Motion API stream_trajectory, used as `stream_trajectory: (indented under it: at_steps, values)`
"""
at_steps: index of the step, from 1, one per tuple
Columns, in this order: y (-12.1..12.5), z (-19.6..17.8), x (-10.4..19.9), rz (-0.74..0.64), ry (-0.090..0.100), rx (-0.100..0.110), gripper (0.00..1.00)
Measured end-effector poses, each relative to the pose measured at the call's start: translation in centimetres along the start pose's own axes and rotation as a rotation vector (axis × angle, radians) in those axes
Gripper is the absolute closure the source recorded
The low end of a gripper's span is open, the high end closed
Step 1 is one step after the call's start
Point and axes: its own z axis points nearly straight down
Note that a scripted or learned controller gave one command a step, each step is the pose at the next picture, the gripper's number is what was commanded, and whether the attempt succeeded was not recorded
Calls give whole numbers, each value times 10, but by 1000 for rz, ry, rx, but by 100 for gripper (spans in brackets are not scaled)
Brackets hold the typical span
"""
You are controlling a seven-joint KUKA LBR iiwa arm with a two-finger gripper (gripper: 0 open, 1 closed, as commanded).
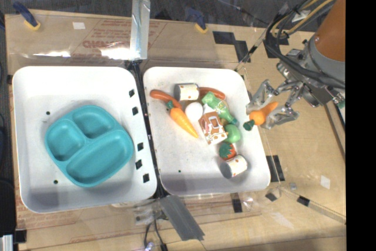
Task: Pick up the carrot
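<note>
My gripper (pixel 269 109) hangs just past the right rim of the right bin (pixel 252 88), above the bench. A small orange carrot (pixel 262 113) with a green stub at its left end sits between the fingers (pixel 257 98), so the gripper is shut on it. A larger orange carrot (pixel 184 121) lies in the middle of the right bin, pointing down and right. A thin orange one (pixel 161 95) lies near that bin's upper left.
The right bin also holds a white egg (pixel 194 109), a printed carton (pixel 212 127), green toy vegetables (pixel 232 133), a white cylinder (pixel 188 91) and a cup (pixel 234 166). A teal divided plate (pixel 88 144) rests in the left bin (pixel 23 85). Cables (pixel 294 14) trail at upper right.
</note>
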Motion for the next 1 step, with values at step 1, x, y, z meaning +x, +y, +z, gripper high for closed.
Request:
stream_trajectory:
  at_steps: [1]
  values:
    - [-56, -109, -38, 48, 2, -2, 100]
